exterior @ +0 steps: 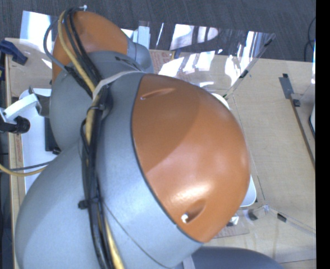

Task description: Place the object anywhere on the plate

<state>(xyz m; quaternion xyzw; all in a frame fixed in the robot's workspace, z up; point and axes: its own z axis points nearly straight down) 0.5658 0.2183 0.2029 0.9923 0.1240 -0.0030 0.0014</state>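
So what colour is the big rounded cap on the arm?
Orange, on a grey arm; camera view.

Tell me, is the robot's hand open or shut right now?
Cannot tell. The big grey and orange arm sits right under the camera and covers most of the white bin, so the hand's state is hidden.

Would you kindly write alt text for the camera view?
A grey robot arm with a large glossy orange cap looms close to the camera, with black and yellow cables running along it. Behind it lie a wooden bench and a white bin's rim.
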